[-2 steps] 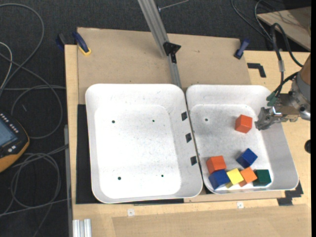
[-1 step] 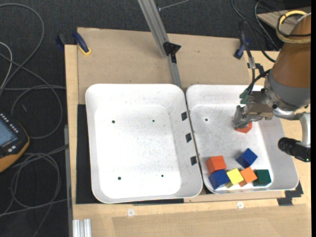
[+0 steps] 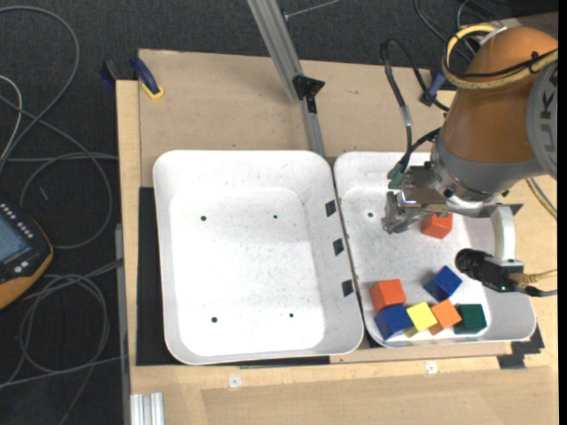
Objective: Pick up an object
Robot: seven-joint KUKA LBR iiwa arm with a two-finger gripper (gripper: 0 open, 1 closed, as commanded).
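Several small blocks (image 3: pixel 423 308) in the right bin (image 3: pixel 363 237) look light and rigid, best pinched across flat faces by the gripper (image 3: pixel 400 212), whose finger state cannot be told.

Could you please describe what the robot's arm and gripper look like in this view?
The arm is bulky and rounded, with a broad orange band above a grey wrist section. A yellowish cable loops over its top, and dark cables trail down beside it. The gripper is a small metallic grey assembly with dark parts, mounted under the wrist. A white bracket with a black cylindrical piece sits to its side.
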